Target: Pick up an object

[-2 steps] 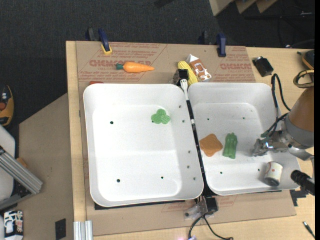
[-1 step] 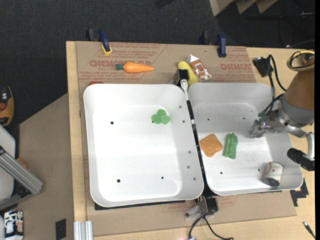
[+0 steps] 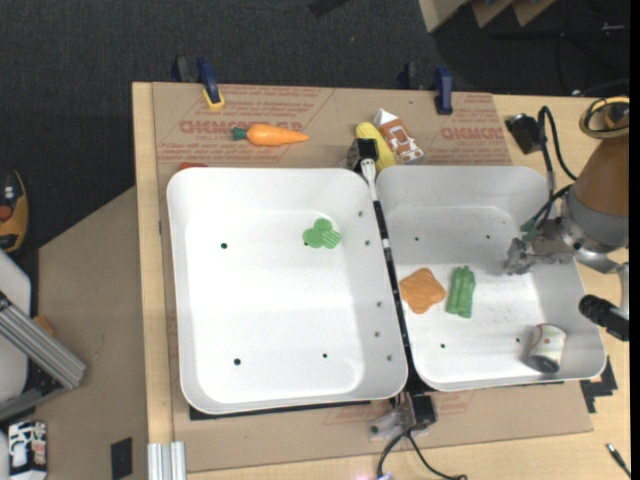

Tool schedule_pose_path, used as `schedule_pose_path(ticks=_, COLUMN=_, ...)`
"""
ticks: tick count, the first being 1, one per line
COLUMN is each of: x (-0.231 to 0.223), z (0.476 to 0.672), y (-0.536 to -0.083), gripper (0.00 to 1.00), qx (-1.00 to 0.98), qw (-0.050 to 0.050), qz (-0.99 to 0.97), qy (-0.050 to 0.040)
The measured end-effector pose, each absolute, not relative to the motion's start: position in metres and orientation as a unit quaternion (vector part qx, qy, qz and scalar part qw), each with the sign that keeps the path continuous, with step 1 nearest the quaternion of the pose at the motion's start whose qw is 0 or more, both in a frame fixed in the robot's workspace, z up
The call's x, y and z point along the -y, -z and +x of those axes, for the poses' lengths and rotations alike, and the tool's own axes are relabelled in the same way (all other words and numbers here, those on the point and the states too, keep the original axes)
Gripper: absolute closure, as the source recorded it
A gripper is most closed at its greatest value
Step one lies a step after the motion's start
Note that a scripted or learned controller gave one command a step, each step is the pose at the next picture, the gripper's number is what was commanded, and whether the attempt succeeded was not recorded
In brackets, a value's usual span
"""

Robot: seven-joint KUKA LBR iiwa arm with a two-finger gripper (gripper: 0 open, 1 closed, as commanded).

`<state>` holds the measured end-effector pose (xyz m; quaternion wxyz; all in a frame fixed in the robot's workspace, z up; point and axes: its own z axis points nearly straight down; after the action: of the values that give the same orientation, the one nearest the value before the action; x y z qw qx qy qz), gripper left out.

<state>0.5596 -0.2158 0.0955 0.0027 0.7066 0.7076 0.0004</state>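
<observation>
Your gripper [image 3: 518, 255] low over the right bin [image 3: 500, 368], right of the green piece [image 3: 460, 292], jaw state you cannot tell, orange piece [image 3: 422, 290] just left of the green.

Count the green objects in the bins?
2. A green leafy piece in the left bin, upper middle. A green ridged piece in the right bin, beside the orange piece.

A robotics lab: clamped cardboard bench [image 3: 300, 118], white bins [image 3: 200, 268], loose cables [image 3: 560, 158].
</observation>
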Motion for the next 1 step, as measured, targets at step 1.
schedule_pose_path(ticks=1, x=0.216, z=0.56, y=-0.1056, gripper=1.0, qx=-0.708, qw=0.004, qz=0.706, qy=-0.0005)
